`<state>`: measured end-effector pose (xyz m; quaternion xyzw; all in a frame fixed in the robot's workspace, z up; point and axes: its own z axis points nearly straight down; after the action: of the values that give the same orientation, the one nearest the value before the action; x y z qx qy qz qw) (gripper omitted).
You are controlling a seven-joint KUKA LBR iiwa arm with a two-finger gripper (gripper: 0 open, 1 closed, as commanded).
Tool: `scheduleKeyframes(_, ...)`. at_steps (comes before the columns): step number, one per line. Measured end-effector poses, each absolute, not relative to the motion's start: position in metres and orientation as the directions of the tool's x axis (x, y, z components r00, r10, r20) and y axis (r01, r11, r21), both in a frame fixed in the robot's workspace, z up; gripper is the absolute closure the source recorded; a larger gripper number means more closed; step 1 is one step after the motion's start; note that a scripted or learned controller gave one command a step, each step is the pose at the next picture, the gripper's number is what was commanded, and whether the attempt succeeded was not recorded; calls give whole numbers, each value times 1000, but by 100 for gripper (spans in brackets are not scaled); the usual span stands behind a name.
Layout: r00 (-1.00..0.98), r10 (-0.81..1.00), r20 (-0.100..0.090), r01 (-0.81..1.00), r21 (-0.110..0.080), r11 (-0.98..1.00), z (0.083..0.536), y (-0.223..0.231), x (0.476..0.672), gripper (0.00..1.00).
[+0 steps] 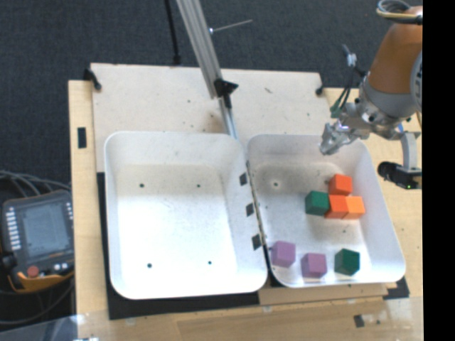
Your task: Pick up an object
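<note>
A: Where are the blocks?
B: All six lie in the right bin point(380, 212). Two orange cubes, one point(341, 185) behind the other point(345, 206), touch a green cube point(317, 203) at mid-bin. Along the near wall sit two purple cubes, one point(284, 253) just beside the other point(313, 264), and a second, darker green cube point(348, 261) near the right corner.

A: And the gripper?
B: The gripper point(333, 142) hangs over the far edge of the right bin, above and apart from the orange cluster. No block is between its tips. Whether they are spread or closed cannot be told at this size.

A: The arm?
B: Its orange band point(395, 52) and grey wrist point(380, 109) enter from the upper right.

A: The surface?
B: The left bin point(124, 190) is white, scuffed grey, with a few dark dots on its floor. The two bins touch along a shared edge carrying small black clips point(250, 209). Both rest on a pale wooden bench point(85, 190), with a lighter, speckled board point(156, 98) behind them.

A: The room?
B: Dark carpet point(71, 20) surrounds the bench. A slanted metal post point(199, 38) rises from the board's middle. A grey pendant point(39, 233) with a screen and cables sits at the left.
</note>
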<state>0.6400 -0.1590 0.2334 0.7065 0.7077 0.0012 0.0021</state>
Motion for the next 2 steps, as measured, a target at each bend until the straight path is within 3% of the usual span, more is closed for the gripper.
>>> scheduleKeyframes(2, -6, 1000, 0, 1000, 0, 6, 240, -75, 611, 100)
